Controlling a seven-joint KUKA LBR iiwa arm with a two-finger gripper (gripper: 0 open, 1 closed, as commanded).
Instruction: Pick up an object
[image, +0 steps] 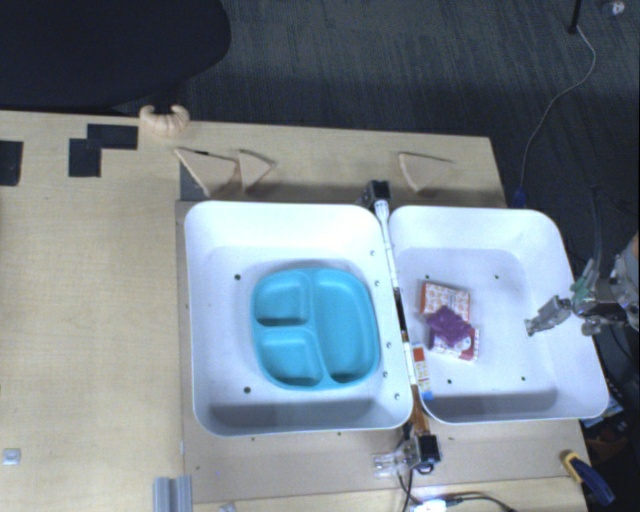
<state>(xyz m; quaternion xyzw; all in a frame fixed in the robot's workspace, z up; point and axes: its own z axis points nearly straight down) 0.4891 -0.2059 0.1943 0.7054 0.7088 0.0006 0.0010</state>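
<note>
Hovering at the right bin's (560, 260) right rim, your claw (556, 314) is spread, gripping nothing. Bare floor lies between it and the purple-and-red packet (448, 320), whose long axis runs near-to-far.

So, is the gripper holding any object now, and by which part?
Nothing is held: the gripper is over the right bin, apart from the purple object.

We are seeing two bins (215, 300) looking like smooth, slightly glossy white plastic, a tray (315, 327) of matt blue plastic, a bench (90, 330) showing pale bare wood, and a gripper (560, 315) glinting like grey metal.
</note>
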